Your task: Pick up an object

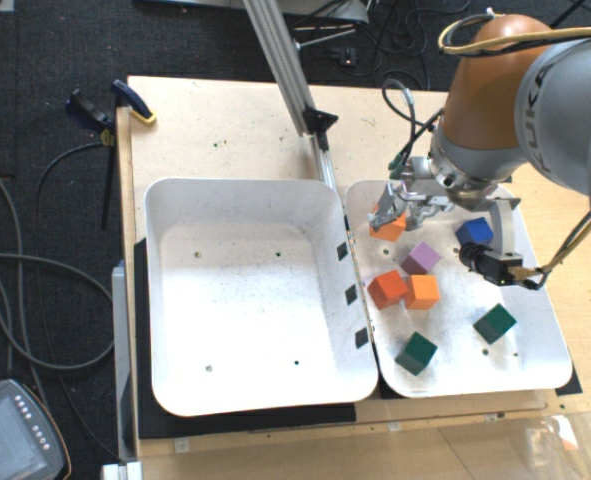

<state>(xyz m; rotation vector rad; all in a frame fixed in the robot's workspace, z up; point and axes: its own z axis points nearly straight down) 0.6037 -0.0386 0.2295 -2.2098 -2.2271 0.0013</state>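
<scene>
Over the right bin, the arm bends down from the right. Its gripper seems closed on an orange block, though the fingers are partly hidden.

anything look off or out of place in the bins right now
Nothing stands out. All the blocks lie in the right bin: orange ones, a purple one, a blue one and two dark green ones. The gripper sits over an orange block near the bin's far edge.

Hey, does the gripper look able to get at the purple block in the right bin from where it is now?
Probably yes. The purple block lies just below the gripper, with nothing on top of it. The orange blocks sit close below it, so a grasp may be tight on that side.
</scene>
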